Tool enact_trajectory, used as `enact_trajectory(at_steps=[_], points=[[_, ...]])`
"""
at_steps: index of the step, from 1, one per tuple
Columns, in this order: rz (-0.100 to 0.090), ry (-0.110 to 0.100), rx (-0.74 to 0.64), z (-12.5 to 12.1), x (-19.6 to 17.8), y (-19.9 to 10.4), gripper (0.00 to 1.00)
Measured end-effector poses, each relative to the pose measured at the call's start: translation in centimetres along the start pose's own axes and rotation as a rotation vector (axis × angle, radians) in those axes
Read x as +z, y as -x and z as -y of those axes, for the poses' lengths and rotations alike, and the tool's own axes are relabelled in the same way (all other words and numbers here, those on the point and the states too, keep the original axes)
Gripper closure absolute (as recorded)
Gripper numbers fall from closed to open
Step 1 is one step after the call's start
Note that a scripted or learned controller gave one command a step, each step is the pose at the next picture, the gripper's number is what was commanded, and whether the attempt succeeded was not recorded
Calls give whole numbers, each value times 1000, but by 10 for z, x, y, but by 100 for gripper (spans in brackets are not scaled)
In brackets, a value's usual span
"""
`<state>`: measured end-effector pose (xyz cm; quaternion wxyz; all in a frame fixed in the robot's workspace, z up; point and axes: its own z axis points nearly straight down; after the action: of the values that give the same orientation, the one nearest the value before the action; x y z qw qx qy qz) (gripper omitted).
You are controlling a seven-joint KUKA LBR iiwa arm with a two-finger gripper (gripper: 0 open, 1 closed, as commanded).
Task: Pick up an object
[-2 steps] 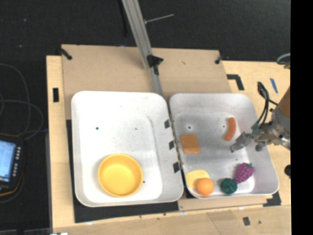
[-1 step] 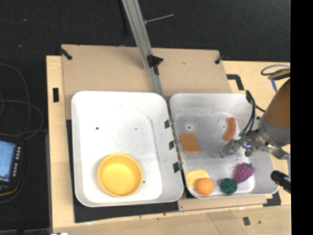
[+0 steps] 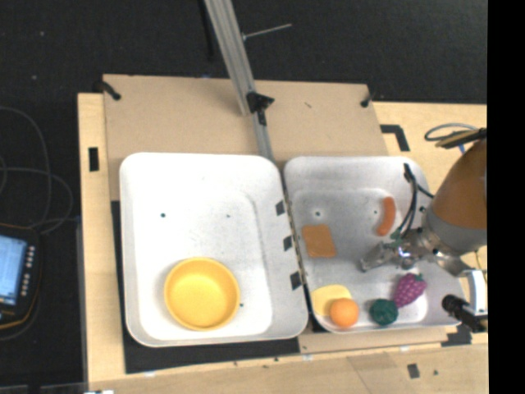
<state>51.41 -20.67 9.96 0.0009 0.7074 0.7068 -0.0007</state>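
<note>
Two shallow white plastic bins side by side on the tan wooden surface (image 3: 213,117). In the left bin (image 3: 201,191), a round yellow plastic bowl (image 3: 202,293) at 6 o'clock, upright. In the right bin (image 3: 344,187): a flat brown square toast piece (image 3: 318,240) at 9 o'clock from the bin's middle, an orange oblong sausage-like piece (image 3: 385,215) at 2 o'clock. Along the 6 o'clock wall, a pale yellow flat piece (image 3: 329,294), touching a small round orange ball (image 3: 344,312); beside, a dark green round object (image 3: 382,311); then a purple grape bunch (image 3: 408,289) toward 3 o'clock. Metal pincer (image 3: 376,259) low near the bin's middle, just at 10 o'clock from the grapes, holding nothing visible; opening width impossible to tell. Grey arm with orange band (image 3: 463,199) entering from 3 o'clock.
</note>
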Motion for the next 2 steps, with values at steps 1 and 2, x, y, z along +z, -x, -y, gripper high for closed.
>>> enact_trajectory(at_steps=[1,2], points=[[0,5,3,-1,-12,1,100],[2,8,-4,-4,-77,5,100]])
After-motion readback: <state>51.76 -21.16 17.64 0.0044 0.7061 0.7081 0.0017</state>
